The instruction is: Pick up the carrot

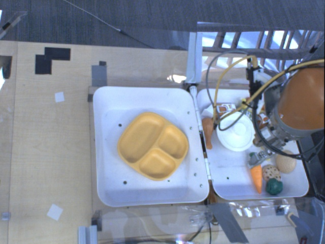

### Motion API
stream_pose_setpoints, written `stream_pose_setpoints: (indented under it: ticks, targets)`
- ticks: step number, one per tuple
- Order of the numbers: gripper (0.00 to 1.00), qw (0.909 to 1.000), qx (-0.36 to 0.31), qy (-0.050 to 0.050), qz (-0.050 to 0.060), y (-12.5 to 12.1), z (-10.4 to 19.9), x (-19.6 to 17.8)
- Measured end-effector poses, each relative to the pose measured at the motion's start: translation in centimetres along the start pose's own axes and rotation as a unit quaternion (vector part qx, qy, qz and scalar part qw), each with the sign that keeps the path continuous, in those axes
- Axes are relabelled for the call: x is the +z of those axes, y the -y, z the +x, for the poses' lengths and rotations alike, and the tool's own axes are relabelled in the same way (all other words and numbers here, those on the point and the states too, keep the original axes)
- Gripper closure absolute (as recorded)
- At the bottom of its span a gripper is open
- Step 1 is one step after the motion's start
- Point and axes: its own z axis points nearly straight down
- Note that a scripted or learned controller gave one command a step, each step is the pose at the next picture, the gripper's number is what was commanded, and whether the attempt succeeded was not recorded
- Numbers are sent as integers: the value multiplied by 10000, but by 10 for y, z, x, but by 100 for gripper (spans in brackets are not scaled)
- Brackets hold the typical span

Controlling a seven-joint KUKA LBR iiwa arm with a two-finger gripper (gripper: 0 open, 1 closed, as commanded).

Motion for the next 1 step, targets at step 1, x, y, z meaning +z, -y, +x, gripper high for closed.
stream_pose_setpoints:
  ticks: [1]
  targets:
    - [100,9971,-764,-3,26,14,-62,-7]
